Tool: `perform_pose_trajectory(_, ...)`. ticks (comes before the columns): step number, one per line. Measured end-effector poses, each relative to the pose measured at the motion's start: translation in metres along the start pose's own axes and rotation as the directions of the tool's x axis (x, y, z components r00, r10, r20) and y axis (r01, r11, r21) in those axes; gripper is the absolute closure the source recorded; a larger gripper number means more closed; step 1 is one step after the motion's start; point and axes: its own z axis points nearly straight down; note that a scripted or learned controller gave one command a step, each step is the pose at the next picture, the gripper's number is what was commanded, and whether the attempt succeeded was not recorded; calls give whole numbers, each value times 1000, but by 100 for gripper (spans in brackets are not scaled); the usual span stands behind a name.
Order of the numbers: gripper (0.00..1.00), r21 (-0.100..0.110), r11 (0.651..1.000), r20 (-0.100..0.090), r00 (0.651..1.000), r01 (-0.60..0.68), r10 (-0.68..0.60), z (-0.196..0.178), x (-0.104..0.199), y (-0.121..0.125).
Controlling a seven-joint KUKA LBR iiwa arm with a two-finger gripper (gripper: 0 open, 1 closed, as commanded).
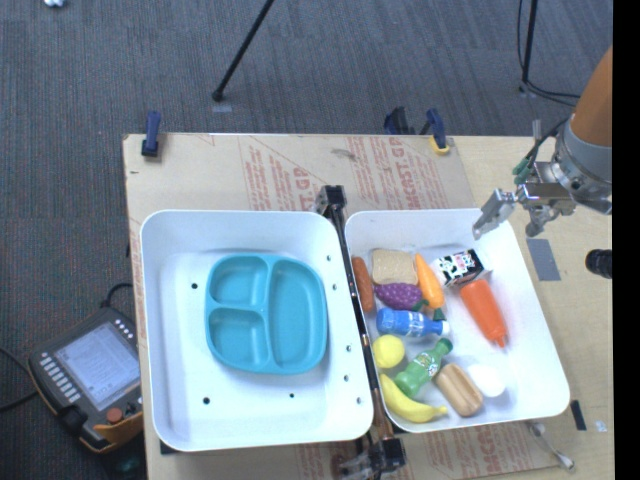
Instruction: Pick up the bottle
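desk edges: the desk [290,168] was seen as a bare board, with blue clamps [151,133] fixed along the far edge and both bins parked toward the near side.
left bin: the left bin [165,268] was taken up mostly by a teal divided tray [267,314], with a strip of white floor left all round it.
right bin: the right bin [535,348] was packed pretty tight with toy food, its left wall pressed right against the left bin's wall.
open room: the freest floor in the right bin was found along the far wall and down the right side, past the big carrot [485,311].
blue bottle: a blue bottle [410,322] was laid on its side near the bin's middle, cap pointed right, with grapes [398,294] just behind it and a lemon [388,351] just in front.
green bottle: a green bottle [423,365] was laid at a slant a bit nearer the camera, squeezed between the lemon, a banana [410,404] and a hot dog [458,389].
other crowding: bread [394,264], a small carrot [429,281] and a cow-print carton [460,265] were lined up along the far side.
arm: the arm [598,118] was brought in from the right.
jaws: the jaws were spread wide and hung over the right bin's far right corner, about at the rim.
bottles vs jaws: both bottles were left well apart from the jaws, down and to the left, with the carton and big carrot lying between.
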Motion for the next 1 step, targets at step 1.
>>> perform_pose_trajectory(1, 0, -13, 995, 1, 995, -95, 95, 167, 2, -31)
